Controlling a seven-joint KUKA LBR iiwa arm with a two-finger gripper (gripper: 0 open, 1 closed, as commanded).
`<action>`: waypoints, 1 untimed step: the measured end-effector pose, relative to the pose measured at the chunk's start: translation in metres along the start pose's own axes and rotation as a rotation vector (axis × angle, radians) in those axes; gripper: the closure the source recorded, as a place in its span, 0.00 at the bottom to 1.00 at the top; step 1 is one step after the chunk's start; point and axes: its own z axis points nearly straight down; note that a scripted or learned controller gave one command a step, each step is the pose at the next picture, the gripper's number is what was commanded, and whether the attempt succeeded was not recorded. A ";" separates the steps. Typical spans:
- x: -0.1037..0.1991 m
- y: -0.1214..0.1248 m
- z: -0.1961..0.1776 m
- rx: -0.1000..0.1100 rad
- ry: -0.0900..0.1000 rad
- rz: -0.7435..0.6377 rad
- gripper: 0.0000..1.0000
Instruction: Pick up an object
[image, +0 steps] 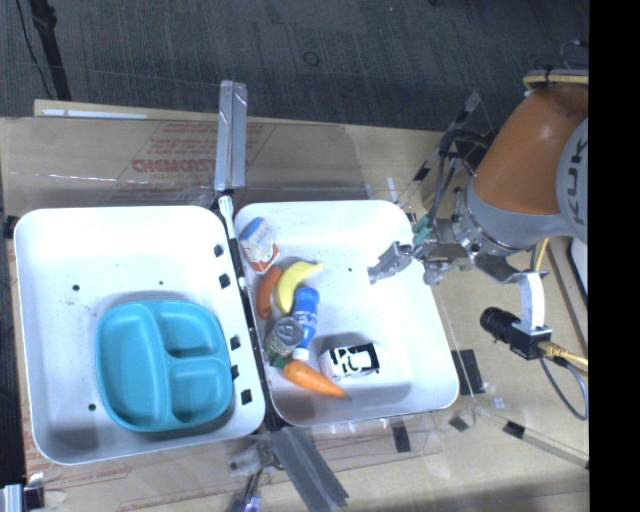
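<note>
Gripper (385, 264) hangs over the right bin (425, 330), upper right part, nothing between fingers; how wide, can't tell. Objects are clustered by the bin's left wall, well apart. Banana (290, 281) looks likeliest pick: light, stiff, probably smooth plastic; grab across its middle. Carrot (312, 378) below tapers, could slip.

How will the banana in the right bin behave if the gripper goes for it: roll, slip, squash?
The banana is curved, so it would probably rock or pivot rather than roll far. Its skin looks smooth, so a pinch may slip toward an end. It lies tight against the orange sausage-like piece and the blue-capped bottle, so a push would likely shift those too.
</note>
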 end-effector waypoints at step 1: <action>0.077 0.002 0.071 0.000 -0.001 -0.080 0.00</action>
